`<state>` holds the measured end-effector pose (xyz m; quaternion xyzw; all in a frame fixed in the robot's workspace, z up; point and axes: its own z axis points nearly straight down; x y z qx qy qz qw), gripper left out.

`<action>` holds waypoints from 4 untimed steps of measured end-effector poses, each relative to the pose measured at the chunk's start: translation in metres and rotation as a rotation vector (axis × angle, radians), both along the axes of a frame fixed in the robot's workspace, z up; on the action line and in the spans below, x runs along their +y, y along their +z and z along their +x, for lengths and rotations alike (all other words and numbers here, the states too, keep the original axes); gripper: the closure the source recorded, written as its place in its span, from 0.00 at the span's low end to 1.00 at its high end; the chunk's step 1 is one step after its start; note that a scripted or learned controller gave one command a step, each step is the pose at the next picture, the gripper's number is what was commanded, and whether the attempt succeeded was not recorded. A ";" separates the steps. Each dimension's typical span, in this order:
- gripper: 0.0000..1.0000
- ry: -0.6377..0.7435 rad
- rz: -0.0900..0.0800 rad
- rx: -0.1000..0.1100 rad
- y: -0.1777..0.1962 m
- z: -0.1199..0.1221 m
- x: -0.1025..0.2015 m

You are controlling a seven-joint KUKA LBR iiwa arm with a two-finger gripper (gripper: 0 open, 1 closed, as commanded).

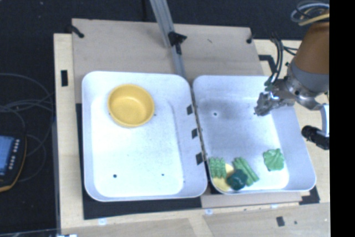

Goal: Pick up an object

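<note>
**Two bins, arm over the right one**

Left bin [100,175] held one item: a yellow bowl [131,105], upright, in the far-left part of the tray, well apart from the divider betw. the bins.

Right bin [288,136] had its contents bunched along the near edge. A green leafy piece [217,166] sat in the near-left corner, w/ a bit of a yellow piece [223,182] showing just beside it and partly covered. A dark green round piece [237,180] lay touching a long green ridged piece [246,169], which was tilted diagonally. A separate small green leafy piece [273,159] sat further right, apart from the cluster.

Gripper [262,107] was over the far-right part of the right bin, well apart from all the green pieces. Nothing seen betw. its tips; whether the jaws were apart or together — can't tell at this res.
</note>
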<state>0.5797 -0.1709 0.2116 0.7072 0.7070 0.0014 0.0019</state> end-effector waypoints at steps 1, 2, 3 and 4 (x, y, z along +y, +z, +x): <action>1.00 0.000 0.001 0.003 0.015 0.000 0.000; 1.00 0.005 0.002 0.003 0.022 0.016 0.058; 1.00 0.004 0.002 0.004 0.025 0.026 0.109; 1.00 0.004 0.002 0.003 0.035 0.052 0.153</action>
